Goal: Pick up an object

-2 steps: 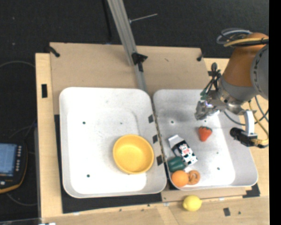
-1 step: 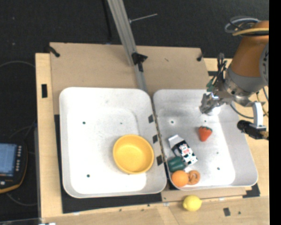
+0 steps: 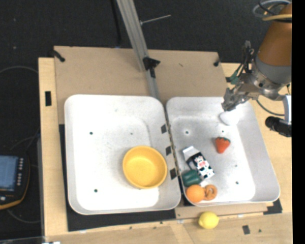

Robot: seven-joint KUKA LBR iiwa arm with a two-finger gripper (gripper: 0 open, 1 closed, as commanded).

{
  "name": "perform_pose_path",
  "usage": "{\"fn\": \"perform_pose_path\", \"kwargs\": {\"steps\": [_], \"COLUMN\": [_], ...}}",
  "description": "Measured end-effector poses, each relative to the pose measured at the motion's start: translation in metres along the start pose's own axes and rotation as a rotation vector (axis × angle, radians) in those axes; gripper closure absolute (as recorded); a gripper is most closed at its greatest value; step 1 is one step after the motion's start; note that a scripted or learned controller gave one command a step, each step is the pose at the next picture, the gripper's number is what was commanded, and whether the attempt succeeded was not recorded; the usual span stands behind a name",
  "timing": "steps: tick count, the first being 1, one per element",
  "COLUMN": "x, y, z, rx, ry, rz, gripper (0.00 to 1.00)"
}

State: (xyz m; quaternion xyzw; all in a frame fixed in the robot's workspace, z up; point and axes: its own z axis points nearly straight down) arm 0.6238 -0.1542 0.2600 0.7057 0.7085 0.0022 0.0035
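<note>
My gripper (image 3: 232, 103) hangs over the far right part of the right bin (image 3: 254, 151), coming in from the right. Just below its tip a small white object (image 3: 227, 118) lies on the bin floor; I cannot tell whether they touch. Nearer the front lie a red strawberry (image 3: 222, 145), a white carton with black spots (image 3: 198, 162), a dark green object (image 3: 189, 177), an orange (image 3: 194, 193) and a small orange-brown piece (image 3: 210, 191).
A yellow bowl (image 3: 144, 166) sits in the left bin (image 3: 91, 121) near its front right. A lemon (image 3: 208, 220) lies on the bench in front of the right bin. A slanted metal post (image 3: 134, 32) rises behind the bins.
</note>
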Motion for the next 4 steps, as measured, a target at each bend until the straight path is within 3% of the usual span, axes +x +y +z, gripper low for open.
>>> {"fn": "perform_pose_path", "kwargs": {"steps": [4], "x": [0.199], "y": [0.041], "z": [0.031], "rx": [0.006], "ry": [0.002], "rz": [-0.002], "gripper": [1.00]}}
